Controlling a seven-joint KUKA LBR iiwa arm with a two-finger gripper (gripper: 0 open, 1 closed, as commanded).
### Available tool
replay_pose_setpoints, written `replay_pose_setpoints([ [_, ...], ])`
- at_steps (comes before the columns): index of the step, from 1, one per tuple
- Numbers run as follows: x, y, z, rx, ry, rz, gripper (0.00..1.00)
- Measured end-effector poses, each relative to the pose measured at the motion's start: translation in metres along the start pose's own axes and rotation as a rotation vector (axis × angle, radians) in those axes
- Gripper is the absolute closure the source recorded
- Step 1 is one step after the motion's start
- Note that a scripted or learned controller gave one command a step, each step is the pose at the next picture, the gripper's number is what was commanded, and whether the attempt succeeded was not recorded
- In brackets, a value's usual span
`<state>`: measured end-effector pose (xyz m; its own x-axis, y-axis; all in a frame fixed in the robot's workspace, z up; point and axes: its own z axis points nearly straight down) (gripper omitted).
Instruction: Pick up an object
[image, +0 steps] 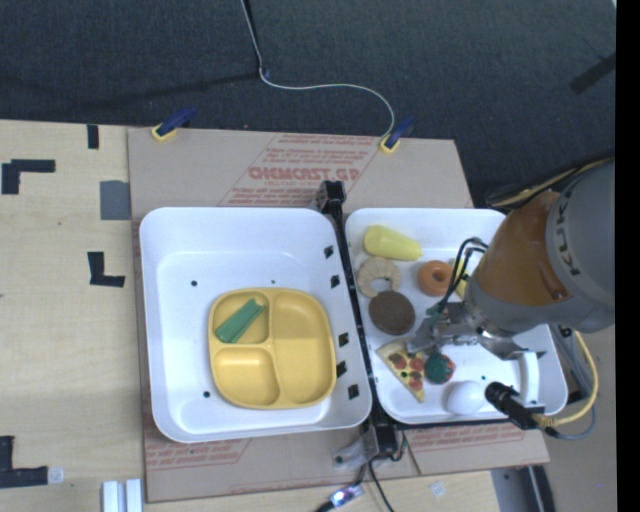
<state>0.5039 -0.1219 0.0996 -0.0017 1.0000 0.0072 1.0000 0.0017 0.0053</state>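
Observation:
The right bin (480, 217) holds several toy foods: a yellow lemon-like piece (391, 242), a beige ring (379, 272), an orange donut (435, 277), a brown round cookie (391, 312), a pizza slice (405, 368), a dark green ball (438, 369) and a white egg-like piece (463, 397). My gripper (436, 338) hangs low over the middle of this bin, just above the green ball and right of the cookie. The arm's grey body and orange band cover the bin's right part.
The left bin (160, 300) carries a yellow divided plate (290, 370) with a green piece (239, 321) in its upper left compartment. A black divider (345, 290) runs between the bins. A cable loops over the dark cloth behind.

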Motion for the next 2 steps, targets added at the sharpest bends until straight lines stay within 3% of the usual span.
replay_pose_setpoints([
  [2, 0.009, 0.005, -0.104, 0.003, -0.008, 0.0, 1.0],
])
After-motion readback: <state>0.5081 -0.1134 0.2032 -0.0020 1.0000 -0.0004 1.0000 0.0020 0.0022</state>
